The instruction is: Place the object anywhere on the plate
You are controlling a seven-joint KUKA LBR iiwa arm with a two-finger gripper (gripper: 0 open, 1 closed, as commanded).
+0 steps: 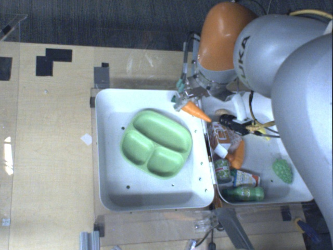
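- While the grey arm [291, 66] fills the view from two to four o'clock, its orange band [223, 35] sits near one o'clock, above the wrist.
- The left bin [106, 155] takes up the centre of the bench; the right bin [296, 189] lies touching it toward four o'clock, partly under the arm.
- The green plate [156, 142] — three compartments, tilted on a diagonal — rests in the middle of the left bin.
- The right bin holds a clutter at about five o'clock: a green bottle [244, 193], a small can [222, 170], a brown packet [219, 134], and a green dotted thing [282, 170] toward four o'clock.
- The gripper [184, 100] hangs over the left bin's one o'clock corner, its fingers pinched on the thick end of the carrot.
- The carrot [196, 111] — orange, pointing toward four o'clock — is just beyond the plate's one o'clock rim, above the wall between the bins, not on the plate.
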